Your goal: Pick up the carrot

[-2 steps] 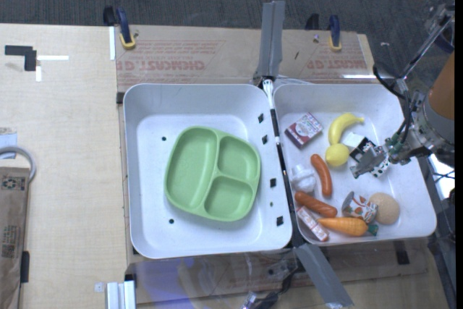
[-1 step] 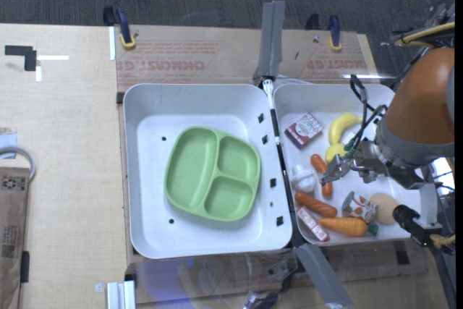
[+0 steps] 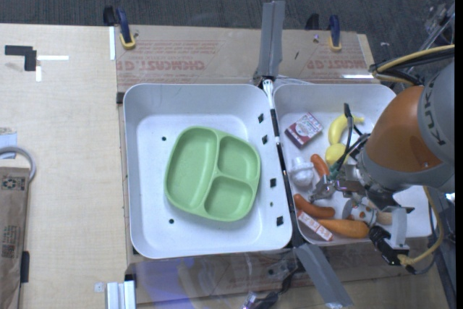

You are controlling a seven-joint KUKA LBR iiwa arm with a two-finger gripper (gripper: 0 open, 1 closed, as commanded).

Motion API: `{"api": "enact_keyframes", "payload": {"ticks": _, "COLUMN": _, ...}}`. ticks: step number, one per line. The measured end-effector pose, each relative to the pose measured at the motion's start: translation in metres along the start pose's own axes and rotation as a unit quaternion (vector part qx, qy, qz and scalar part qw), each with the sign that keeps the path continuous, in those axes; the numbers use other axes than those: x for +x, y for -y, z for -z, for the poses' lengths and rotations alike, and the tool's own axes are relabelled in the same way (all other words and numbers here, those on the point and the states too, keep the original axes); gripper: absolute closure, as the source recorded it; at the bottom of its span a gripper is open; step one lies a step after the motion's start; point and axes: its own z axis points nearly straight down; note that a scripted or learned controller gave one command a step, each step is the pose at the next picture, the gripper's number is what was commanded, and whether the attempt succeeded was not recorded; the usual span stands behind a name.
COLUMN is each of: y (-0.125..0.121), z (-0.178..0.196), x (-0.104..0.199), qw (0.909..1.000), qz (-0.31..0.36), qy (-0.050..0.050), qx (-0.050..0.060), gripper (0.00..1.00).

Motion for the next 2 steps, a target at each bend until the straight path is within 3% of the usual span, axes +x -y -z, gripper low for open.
{"api": "enact_keyframes", "payload": {"ticks": 1, "y": -0.001, "z": 0.008, "x": -0.001, "qw": 1.0, "qz": -0.002, "qy": 0.0, "qx": 0.0, "gripper": 1.0}}
{"api": "enact_keyframes", "payload": {"ticks": 2, "y": -0.009, "z": 0.108, "x": 0.016, "qw": 0.9899, "qz": -0.142, "qy": 0.001, "qx": -0.001, "gripper": 1.0}}
